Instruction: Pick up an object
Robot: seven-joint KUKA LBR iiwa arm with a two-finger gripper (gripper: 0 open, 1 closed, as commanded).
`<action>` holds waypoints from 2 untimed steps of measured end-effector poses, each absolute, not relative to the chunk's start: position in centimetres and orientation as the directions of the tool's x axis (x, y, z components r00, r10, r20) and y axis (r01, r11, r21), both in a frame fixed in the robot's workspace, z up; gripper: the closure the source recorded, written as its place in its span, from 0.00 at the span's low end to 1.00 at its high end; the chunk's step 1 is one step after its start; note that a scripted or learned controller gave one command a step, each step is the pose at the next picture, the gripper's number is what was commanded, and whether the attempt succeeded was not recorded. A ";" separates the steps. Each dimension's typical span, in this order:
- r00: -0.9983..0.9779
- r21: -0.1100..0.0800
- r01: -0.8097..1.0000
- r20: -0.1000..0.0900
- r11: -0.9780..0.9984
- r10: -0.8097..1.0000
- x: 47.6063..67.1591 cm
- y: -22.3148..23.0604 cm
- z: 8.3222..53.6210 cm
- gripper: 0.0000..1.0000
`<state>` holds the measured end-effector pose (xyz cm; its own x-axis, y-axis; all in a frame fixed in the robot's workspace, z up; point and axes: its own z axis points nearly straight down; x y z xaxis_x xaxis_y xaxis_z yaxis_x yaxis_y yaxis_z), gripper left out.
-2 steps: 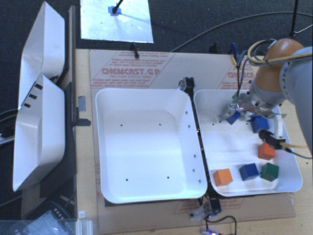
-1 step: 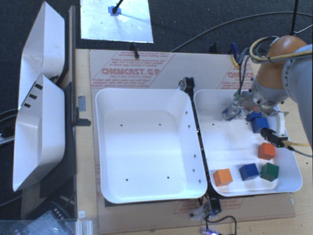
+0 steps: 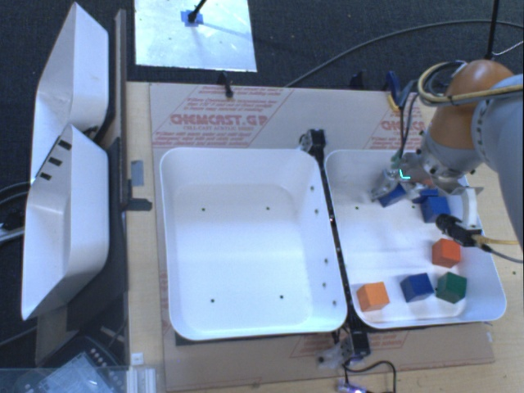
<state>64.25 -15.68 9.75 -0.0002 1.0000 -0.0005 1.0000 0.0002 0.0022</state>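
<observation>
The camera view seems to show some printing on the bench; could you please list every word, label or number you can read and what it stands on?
"CHEMCAST GP", in red, slanted, on the clear sheet behind the left bin.
Smaller red lines under it: too blurred to read.
Red printing on the sheet behind the right bin, beside the arm: too blurred to read.
Red printing at the sheet's front edge: too blurred to read.

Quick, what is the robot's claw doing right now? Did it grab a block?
Gripper: low in the right bin, with something blue at its tip; whether it grips it cannot be told.
</observation>
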 end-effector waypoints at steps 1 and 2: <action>0.000 0.004 1.000 -0.001 0.000 1.000 64.3 -15.7 10.8 1.00; -0.005 0.007 1.000 0.000 0.005 1.000 60.4 -9.6 17.6 1.00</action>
